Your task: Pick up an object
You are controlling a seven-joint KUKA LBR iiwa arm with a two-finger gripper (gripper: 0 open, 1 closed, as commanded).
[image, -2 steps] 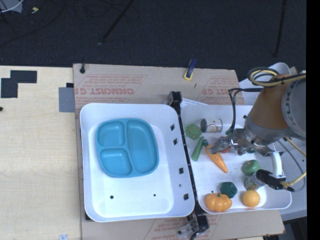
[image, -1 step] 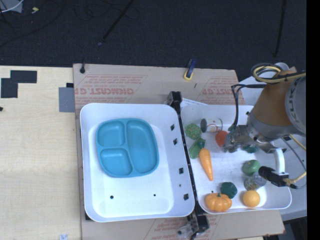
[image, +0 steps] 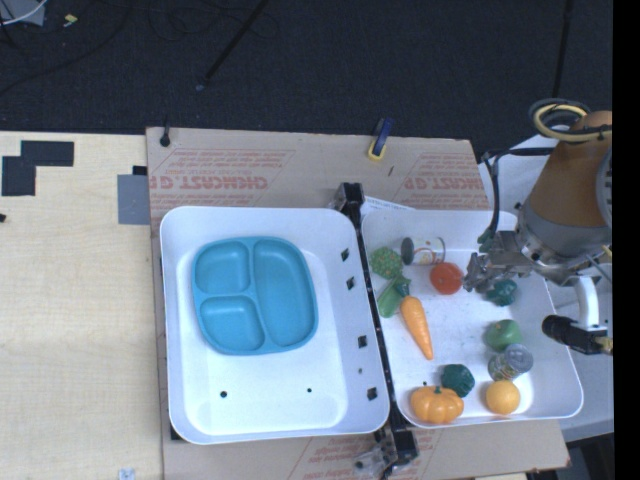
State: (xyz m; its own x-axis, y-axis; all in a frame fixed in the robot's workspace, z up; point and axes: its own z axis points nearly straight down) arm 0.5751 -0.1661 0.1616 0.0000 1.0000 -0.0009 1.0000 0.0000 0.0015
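A: Start at the left. What's on the tabletop (image: 80, 298)?

B: The left bin (image: 190, 398) carries a blue tray (image: 255, 295) with three compartments, nothing in them. The toys are all in the right bin (image: 570, 393): broccoli (image: 386, 261), then a carrot (image: 417, 326) lying at a slant, a tomato (image: 446, 278), a pumpkin (image: 436, 404) at the near rim, a dark green piece (image: 458, 378) just beside it, a teal piece (image: 502, 291), a green ball (image: 502, 333), a small can (image: 513, 361) and an orange (image: 502, 397).

A: And the claw?

B: The claw (image: 486, 271) sits low in the right bin, between the tomato and the teal piece. I can't tell how its jaws stand; the view is too small and dark there, and I see nothing clearly gripped.

A: Which one would it take?

B: My guess is the tomato or the teal piece, the two nearest.

A: How would the tomato handle?

B: It looks like a hollow plastic toy, so probably light, stiff and not fragile. But it is round and glossy, so it could squirt out sideways or roll. I'd close across its widest part, centred.

A: The carrot?

B: Easier, I think: grip across the thick upper half, square to its length.
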